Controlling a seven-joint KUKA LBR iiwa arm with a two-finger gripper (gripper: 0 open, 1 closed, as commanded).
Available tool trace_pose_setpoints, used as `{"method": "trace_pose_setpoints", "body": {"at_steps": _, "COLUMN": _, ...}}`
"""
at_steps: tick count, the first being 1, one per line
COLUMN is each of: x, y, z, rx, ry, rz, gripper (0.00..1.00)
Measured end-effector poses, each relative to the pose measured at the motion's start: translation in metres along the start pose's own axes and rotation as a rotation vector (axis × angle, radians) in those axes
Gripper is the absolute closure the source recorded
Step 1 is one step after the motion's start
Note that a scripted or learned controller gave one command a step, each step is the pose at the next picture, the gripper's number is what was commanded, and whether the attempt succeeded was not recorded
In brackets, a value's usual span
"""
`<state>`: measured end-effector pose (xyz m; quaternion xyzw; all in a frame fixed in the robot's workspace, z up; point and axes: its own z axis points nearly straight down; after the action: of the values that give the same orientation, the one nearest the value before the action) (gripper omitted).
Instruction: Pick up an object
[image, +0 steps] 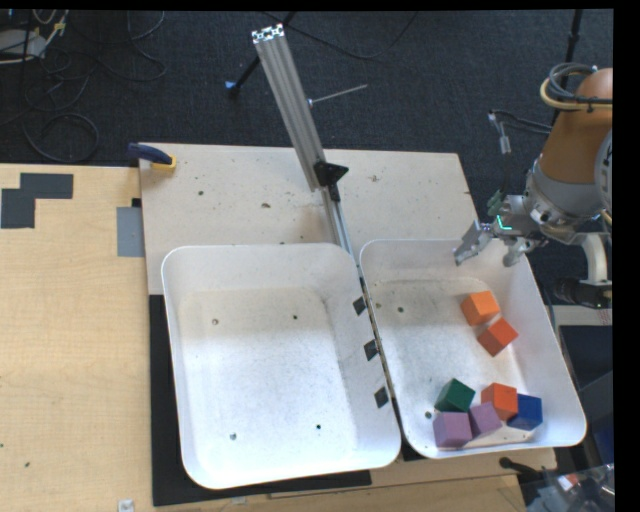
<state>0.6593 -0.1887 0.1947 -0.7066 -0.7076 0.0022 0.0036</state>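
The right bin (420, 280) holds several small blocks. Two orange blocks (481, 306) (497, 336) lie near its right wall. At its near right corner sit a green block (456, 395), a third orange block (501, 399), a blue block (527, 411) and two purple blocks (452, 429) (485, 418), packed close together. My gripper (489, 248) hangs over the far right corner of this bin, above and beyond the nearest orange block. Its two fingers are spread apart with nothing between them.
The left bin (200, 290) stands beside the right one, with black clips along the shared wall. A slanted aluminium bar (296, 110) rises behind the bins. A blue and yellow clamp (152, 156) sits at the bench's far left corner.
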Motion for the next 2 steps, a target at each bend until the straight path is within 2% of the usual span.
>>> {"method": "trace_pose_setpoints", "body": {"at_steps": 1, "x": 0.001, "y": 0.001, "z": -0.003, "rx": -0.004, "ry": -0.002, "rz": -0.004, "gripper": 0.00}}
{"method": "trace_pose_setpoints", "body": {"at_steps": 2, "x": 0.007, "y": -0.002, "z": 0.043, "rx": -0.002, "ry": -0.001, "rz": -0.003, "gripper": 0.00}}
